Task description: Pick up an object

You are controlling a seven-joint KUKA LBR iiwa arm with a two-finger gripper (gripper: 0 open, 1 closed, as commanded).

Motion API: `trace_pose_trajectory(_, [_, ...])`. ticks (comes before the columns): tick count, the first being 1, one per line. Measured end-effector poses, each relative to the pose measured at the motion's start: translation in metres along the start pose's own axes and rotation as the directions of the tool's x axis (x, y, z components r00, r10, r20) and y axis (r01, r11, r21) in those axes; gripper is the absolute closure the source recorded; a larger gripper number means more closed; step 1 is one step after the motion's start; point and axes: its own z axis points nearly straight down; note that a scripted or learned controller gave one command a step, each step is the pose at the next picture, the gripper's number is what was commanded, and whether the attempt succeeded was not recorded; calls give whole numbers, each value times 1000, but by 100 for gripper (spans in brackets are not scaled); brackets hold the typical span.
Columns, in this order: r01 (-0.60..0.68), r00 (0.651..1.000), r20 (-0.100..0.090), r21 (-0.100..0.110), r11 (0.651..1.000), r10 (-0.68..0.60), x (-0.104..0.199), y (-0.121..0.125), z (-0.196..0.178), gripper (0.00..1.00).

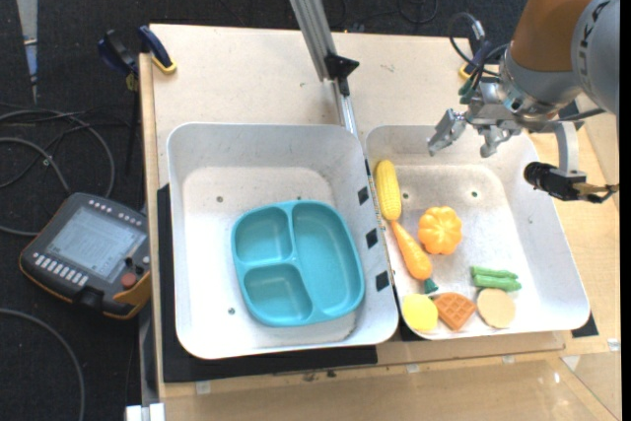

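Currently, camera view: gripper [463, 137] hangs over the back rim of the right bin [552, 242], fingers [441, 135] spread apart, nothing between them. Arm enters from the right; orange band sits above the wrist.

Candidate objects all lie in the right bin, toward its front-left part: corn [387, 188] lengthwise by the left wall; carrot [410, 251] just below it, running diagonally forward; an orange pumpkin-like piece [440, 230] beside the carrot; green beans [495, 279] to the right; lemon [420, 313], waffle [455, 311] and a pale round piece [496, 308] in a row along the front wall. Left bin [197, 212] holds a blue tray [294, 263] with three compartments.

Step, as judged: approach, before any descent. No object chosen visibly. Next move calls for travel forward and down over one item; the pumpkin-like piece stands most apart from neighbours, so it looks the cleanest target. Corn and carrot nearly touch, so a grasp there risks catching both.

Hard to make out: identity of the pale round piece; whether lemon and waffle touch; gripper height above the bin floor.
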Motion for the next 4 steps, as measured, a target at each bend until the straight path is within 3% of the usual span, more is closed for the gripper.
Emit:
trace_pose_trajectory(1, [0,1000,0,0,1000,0,0,0,0,0])
trace_pose_trajectory(3, [-2,1000,0,5,1000,2,8,-6,116,0])
trace_pose_trajectory(4, [-3,1000,1,-2,1000,3,7,-4,102,100])
